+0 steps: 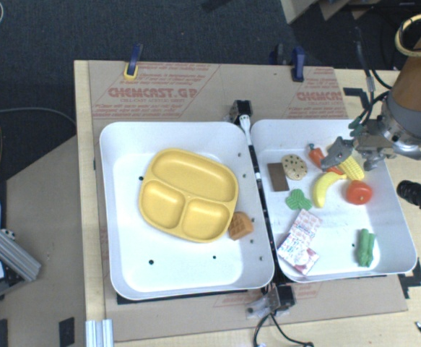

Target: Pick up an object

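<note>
Camera view: claw hovers low over right bin, its spread not discernible. Corn lies directly beneath, likely the target; tomato and banana lie just beyond, close enough to crowd a grasp.

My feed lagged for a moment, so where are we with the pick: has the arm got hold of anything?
Nothing looks picked yet. The gripper hangs low over the right bin, by the corn and carrot; I cannot see an item between its fingers. The banana, tomato, cookie and packet lie in that bin. The grasp and lift remain.
</note>
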Robot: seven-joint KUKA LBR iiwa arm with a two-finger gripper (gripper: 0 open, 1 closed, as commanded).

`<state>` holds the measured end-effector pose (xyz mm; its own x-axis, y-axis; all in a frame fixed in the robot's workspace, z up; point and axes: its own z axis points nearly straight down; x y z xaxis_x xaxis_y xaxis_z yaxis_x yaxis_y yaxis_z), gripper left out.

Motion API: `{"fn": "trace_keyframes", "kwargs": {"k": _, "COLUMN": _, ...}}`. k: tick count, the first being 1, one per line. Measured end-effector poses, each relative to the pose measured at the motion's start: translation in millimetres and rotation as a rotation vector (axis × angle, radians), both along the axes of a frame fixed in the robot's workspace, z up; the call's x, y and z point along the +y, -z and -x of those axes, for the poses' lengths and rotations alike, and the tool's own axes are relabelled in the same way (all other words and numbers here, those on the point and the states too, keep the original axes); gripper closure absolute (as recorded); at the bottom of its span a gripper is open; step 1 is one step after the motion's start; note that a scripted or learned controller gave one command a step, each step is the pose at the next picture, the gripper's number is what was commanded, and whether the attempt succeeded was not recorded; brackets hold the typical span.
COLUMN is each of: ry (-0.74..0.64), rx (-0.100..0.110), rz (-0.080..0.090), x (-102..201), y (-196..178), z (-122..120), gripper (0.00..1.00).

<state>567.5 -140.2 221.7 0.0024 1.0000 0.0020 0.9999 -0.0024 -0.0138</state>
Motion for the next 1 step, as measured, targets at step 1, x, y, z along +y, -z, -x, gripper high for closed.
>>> {"fn": "trace_keyframes", "kwargs": {"k": 1, "ry": -0.003, "rx": -0.015, "rz": 0.002, "x": 0.4, "y": -8.0, "z": -2.7, "gripper": 0.0}}
